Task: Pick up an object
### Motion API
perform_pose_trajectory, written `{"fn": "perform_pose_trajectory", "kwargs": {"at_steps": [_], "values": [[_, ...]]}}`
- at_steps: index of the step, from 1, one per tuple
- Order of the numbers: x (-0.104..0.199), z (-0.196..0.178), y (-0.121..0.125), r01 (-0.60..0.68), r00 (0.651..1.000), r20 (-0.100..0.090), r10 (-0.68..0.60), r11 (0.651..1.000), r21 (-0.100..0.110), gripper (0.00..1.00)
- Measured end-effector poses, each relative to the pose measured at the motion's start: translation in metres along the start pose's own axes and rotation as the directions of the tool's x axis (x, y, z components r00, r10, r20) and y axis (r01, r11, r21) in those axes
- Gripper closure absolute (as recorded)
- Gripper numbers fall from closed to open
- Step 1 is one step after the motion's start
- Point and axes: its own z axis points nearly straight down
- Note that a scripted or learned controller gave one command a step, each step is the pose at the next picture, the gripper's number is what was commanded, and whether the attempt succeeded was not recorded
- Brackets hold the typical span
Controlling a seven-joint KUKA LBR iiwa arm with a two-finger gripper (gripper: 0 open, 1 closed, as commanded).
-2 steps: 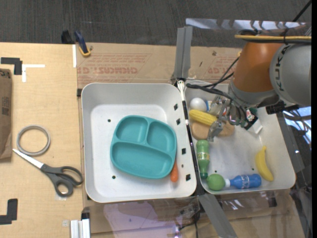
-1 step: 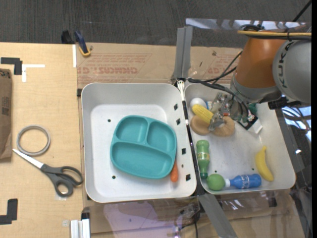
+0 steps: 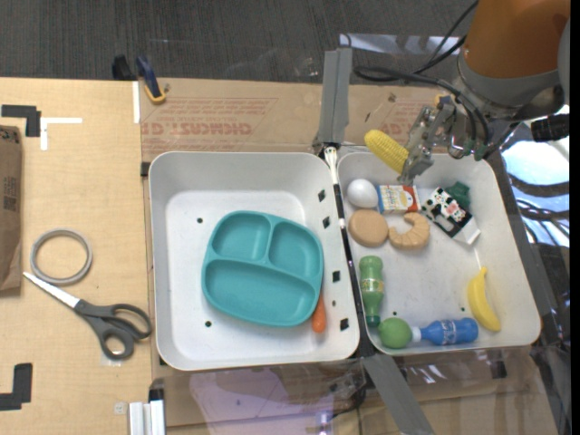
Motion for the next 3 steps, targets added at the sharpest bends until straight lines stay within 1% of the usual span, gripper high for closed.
{"fn": "perform_pose_trajectory", "kwargs": {"at_steps": [1, 2, 3], "values": [[0.007, 0.059, -0.091, 0.051, 0.999, -0.003, -0.051, 0.999, 0.001, 1.00], [-0.004, 0.033, -0.010, -0.021, 1.000, -0.001, 0.021, 1.000, -0.001, 1.00], [0.064, 0.105, -0.047, 0.214, 0.977, -0.005, -0.214, 0.977, 0.000, 1.00]]}}
